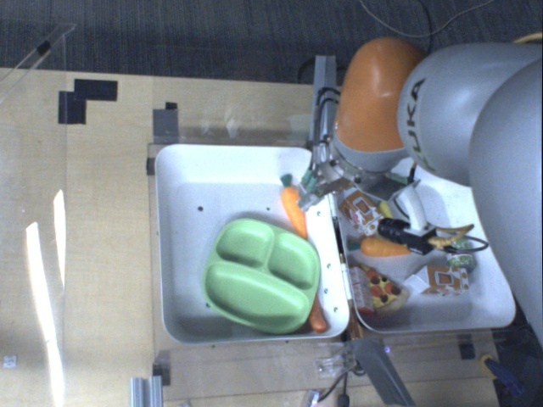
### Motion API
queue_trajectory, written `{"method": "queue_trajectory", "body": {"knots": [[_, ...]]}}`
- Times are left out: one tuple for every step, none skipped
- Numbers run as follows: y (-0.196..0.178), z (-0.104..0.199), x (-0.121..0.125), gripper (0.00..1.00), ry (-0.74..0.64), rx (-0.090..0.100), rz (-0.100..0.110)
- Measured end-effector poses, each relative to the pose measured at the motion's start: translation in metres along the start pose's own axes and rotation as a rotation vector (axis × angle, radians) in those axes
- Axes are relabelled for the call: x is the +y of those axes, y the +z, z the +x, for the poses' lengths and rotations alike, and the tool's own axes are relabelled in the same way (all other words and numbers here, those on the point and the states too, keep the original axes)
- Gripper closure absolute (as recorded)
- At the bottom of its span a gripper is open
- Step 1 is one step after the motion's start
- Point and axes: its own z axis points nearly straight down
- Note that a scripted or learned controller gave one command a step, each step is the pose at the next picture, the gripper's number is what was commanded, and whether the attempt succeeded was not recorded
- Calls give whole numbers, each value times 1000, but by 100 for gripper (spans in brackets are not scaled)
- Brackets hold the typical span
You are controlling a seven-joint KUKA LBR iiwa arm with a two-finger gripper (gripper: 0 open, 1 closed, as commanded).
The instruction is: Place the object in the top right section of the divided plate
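- Near edge of the left bin [191,189]: small orange piece [317,317] wedged between the plate rim and the bin's right wall.
- Right bin [462,312], near part: toy pizza slice [382,293] by its left wall, patterned card [441,278] to its right.
- Green divided plate [263,275] sits in the left bin, toward the near right corner. It has three sections, none with anything in it.
- Right bin, middle: second orange item [380,246], with another patterned card [361,210] just beyond it.
- Carrot [294,212] is the task thing. It lies on the left bin floor along the right wall, just beyond the plate's top right section and outside the plate. Its green tip points to the far side.
- Gripper [312,183] is low over the wall between the bins, right at the carrot's far end. Spread or pressed together is not readable, and contact with the carrot is unclear.
- Arm [475,83] with its orange band [373,91] looms over the right bin's far half.
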Motion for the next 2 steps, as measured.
{"method": "queue_trajectory", "body": {"knots": [[9, -39, -75, 100, -159, 1, 2], [9, 8, -68, 100, -290, 2, 2]]}}
